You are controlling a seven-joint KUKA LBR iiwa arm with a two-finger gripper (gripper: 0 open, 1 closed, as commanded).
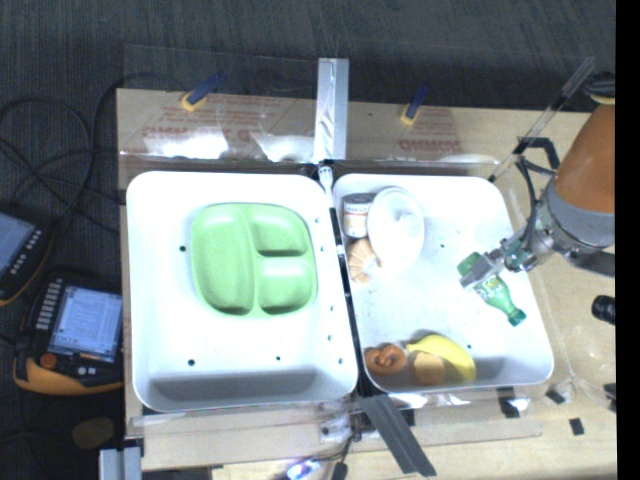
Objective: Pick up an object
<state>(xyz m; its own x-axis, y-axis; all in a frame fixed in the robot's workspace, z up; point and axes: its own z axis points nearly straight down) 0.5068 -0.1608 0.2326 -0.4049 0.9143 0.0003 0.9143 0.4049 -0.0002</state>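
Observation:
My gripper (507,259) hangs over the right side of the right bin (450,338), at the end of the grey arm with the orange band (600,158). A small green bottle (495,293) lies slanted right under and beside it, its cap toward the bin's right wall. A green piece (470,265) shows just left of the gripper; I cannot tell whether it belongs to the bottle. Whether the gripper touches the bottle is unclear. Further left lie a white bowl (397,226), a small can (355,213) and a tan pastry (361,257).
A yellow banana (447,356) and a brown-orange item (388,359) lie at the right bin's front wall. The left bin (160,358) holds a green divided plate (253,258). A metal divider (331,108) stands behind the bins. Cables and a pendant lie off the bench's left.

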